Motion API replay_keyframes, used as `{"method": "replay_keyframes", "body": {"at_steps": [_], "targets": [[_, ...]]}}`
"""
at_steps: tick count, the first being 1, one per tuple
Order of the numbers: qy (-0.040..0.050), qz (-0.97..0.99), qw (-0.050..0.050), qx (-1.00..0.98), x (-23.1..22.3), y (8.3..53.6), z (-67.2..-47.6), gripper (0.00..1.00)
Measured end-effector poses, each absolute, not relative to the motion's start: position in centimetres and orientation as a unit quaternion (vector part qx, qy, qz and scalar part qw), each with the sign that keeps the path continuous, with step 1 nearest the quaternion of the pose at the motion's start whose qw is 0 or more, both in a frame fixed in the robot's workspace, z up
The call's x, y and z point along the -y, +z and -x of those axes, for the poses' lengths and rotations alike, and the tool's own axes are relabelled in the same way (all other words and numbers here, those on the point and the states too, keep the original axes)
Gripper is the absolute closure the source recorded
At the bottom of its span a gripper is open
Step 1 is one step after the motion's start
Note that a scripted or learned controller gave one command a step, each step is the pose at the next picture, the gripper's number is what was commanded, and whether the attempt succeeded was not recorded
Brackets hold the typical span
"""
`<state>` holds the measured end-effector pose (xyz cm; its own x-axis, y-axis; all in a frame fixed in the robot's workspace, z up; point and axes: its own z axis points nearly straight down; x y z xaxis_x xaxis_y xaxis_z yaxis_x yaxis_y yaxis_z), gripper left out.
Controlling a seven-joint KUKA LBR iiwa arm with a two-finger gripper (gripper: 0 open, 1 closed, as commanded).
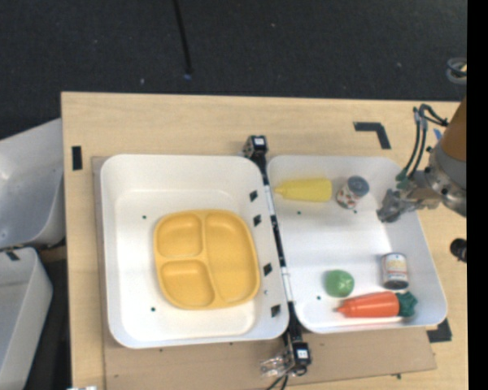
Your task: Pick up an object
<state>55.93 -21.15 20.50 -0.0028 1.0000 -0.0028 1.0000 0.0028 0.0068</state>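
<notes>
Divided plate in left bin; corn, two cans, ball, carrot in right bin.

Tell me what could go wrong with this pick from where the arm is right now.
1. The gripper sits near the right bin's far right wall, so a straight descent might clip the rim or close on nothing.
2. The small grey round can stands close beside the yellow corn cob; reaching for one could knock the other.
3. The green ball and the orange toy carrot lie near each other and could roll when nudged.
</notes>
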Motion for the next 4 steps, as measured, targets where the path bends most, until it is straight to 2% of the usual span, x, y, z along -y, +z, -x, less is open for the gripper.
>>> {"method": "replay_keyframes", "body": {"at_steps": [1, 2, 3, 4], "targets": [[0.0011, -0.706, 0.004, -0.708, 22.3, 26.1, -56.3, 1.0], [0.0005, -0.706, 0.001, -0.708, 22.4, 28.6, -56.4, 1.0], [-0.0002, -0.705, 0.001, -0.709, 17.2, 27.1, -56.3, 1.0], [0.0008, -0.705, 0.0, -0.71, 11.7, 27.6, -56.1, 1.0]]}}
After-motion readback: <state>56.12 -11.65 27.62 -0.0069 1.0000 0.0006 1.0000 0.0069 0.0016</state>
